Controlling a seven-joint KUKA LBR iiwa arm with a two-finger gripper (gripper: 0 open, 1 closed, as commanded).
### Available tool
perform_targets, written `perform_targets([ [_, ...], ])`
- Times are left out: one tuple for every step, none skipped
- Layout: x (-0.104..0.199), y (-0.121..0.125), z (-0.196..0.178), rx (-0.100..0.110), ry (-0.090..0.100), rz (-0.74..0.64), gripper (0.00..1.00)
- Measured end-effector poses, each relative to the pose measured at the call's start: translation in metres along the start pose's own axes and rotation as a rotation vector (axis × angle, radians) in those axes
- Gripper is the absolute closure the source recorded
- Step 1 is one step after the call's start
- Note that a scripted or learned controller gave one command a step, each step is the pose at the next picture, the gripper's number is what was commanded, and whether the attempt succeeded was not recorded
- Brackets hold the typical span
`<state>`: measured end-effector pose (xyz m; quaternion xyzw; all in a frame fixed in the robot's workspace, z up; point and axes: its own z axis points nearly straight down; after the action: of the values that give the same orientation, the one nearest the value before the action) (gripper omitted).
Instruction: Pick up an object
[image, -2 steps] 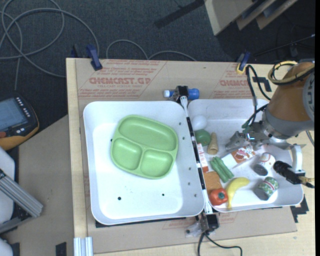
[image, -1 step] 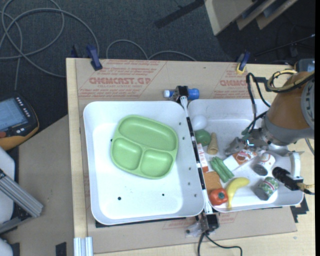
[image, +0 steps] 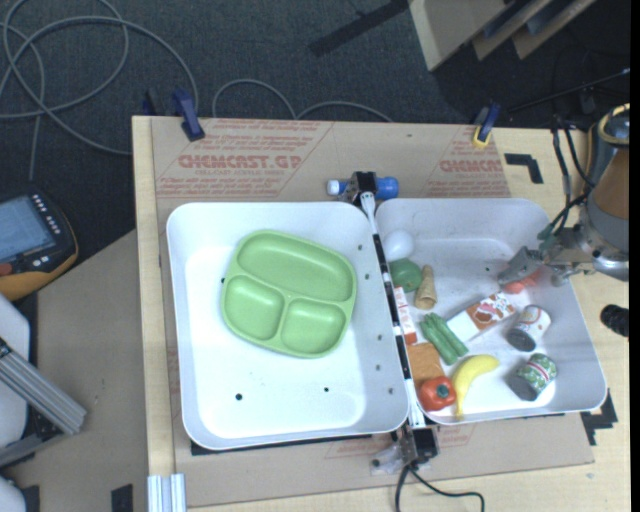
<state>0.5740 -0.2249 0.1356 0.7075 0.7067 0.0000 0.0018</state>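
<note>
Two white bins side by side on a brown board (image: 250, 150) over dark carpet. Green tray (image: 288, 293) in the left bin (image: 200, 400). In the right bin (image: 575, 370), banana (image: 474, 372), tomato (image: 437, 394), cans. Gripper (image: 522, 268) above that bin's far right edge, seemingly empty; finger state unclear.

Both white bins (image: 200, 300) look like smooth moulded plastic with a soft sheen. Far from the gripper (image: 522, 268), the green divided plate (image: 290, 295) is smooth matt plastic. The gripper itself shows dull grey metal. Just below it, the small carton (image: 487, 312) looks like printed glossy card, and the can (image: 532, 375) further below carries a shiny printed label. The yellow banana (image: 472, 374) and red tomato (image: 437, 393) look like smooth, slightly glossy plastic toys. The worktop (image: 300, 155) is matt brown board with red printing, like cardboard or wood fibre.
</note>
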Motion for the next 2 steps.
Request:
perform_targets([
  [0.01, -0.02, 0.032, -0.015, -0.002, -0.001, 0.0],
  [0.016, 0.026, 0.051, 0.0, 0.002, -0.002, 0.0],
])
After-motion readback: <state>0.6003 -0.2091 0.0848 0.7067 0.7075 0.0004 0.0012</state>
